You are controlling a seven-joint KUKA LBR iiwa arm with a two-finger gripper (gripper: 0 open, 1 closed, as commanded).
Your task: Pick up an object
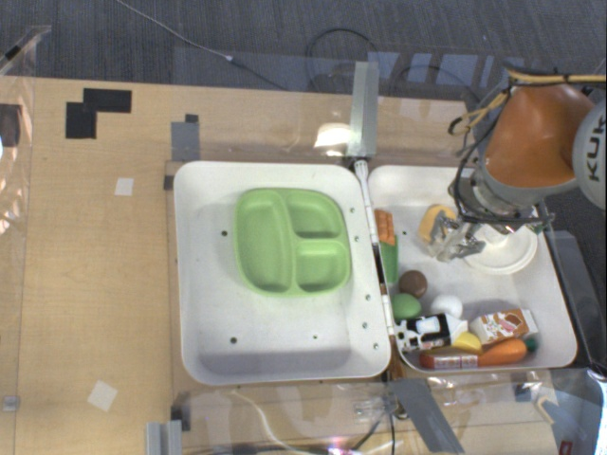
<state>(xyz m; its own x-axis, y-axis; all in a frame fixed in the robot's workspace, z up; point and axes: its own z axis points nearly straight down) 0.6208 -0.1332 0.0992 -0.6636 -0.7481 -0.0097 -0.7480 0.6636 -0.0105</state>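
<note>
Clutter along the right bin (555,344)'s near wall is hard for you to sort: a carrot (501,353), a small orange-and-white carton (500,325), a black-and-white cow toy (424,331) and a yellow piece (466,342) overlap one another. Part of the arm (531,140) is cut off at the view's right edge, and its orange band covers the bin's far corner. It reaches in from the right, wrist bent downward over the far half of the right bin. You find the gripper (457,243) low beside a white plate (503,246); whether its tips are spread or closed cannot be told. A yellow banana-like object (433,221) lies just left of the gripper, apparently touching it. A brown ball (413,282), green ball (407,305) and white ball (447,305) sit nearer the camera. The left bin (204,282) bears a green divided tray (290,241).
</note>
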